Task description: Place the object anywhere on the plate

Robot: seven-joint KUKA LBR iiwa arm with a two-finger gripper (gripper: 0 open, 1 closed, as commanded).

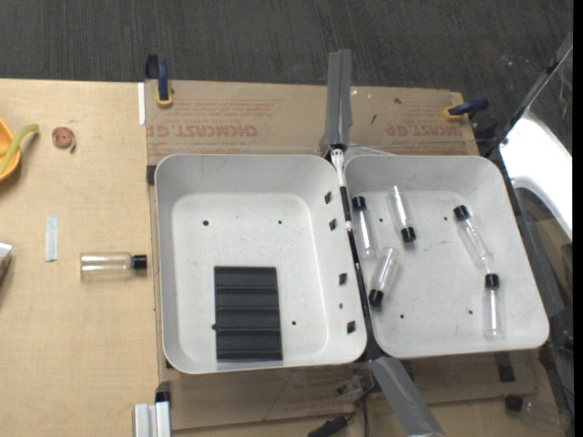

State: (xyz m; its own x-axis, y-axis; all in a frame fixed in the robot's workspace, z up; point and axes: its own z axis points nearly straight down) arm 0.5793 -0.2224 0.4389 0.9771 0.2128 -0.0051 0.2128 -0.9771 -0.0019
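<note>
Though clear, five vials [401, 217] faint.

Five clear black-capped vials [399, 215] flat in right bin; ribbed black plate [246, 313] in left.

At the far left edge, an orange bowl-like object [5, 160] with a yellow-green strip is cut off by the frame. Below it, a small pale item [4, 259] on the bench [82, 335] is mostly cropped, too little showing to identify.

Light: bright, even, overhead | Shadows: faint, soft inside bins [173, 244] | Glare: blown-out white at right edge | Focus: slightly soft, grainy
</note>
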